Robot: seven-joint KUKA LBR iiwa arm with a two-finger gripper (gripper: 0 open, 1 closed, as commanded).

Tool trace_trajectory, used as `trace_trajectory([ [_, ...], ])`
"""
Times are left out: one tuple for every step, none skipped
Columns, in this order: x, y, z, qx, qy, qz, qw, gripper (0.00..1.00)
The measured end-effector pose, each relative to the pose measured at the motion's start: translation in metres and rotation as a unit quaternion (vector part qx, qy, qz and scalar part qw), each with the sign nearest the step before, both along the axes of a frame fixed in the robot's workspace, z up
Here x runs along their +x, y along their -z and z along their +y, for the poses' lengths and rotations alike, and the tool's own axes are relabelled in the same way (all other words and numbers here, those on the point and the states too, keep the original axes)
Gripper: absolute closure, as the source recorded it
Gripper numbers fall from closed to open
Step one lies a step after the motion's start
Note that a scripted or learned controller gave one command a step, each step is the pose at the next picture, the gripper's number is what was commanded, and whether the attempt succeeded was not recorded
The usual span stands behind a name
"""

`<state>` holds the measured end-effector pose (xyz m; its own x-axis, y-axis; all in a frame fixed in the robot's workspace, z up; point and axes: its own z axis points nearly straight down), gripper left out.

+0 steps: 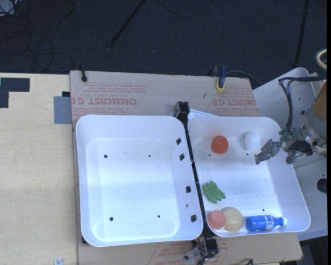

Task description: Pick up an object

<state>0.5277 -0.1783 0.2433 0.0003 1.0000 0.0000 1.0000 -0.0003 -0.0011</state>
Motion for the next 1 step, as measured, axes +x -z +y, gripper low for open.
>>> trace_trajectory([
  [0.0,-0.0098,-0.0005,0.0003,0.0,0.0,1.0,1.0],
])
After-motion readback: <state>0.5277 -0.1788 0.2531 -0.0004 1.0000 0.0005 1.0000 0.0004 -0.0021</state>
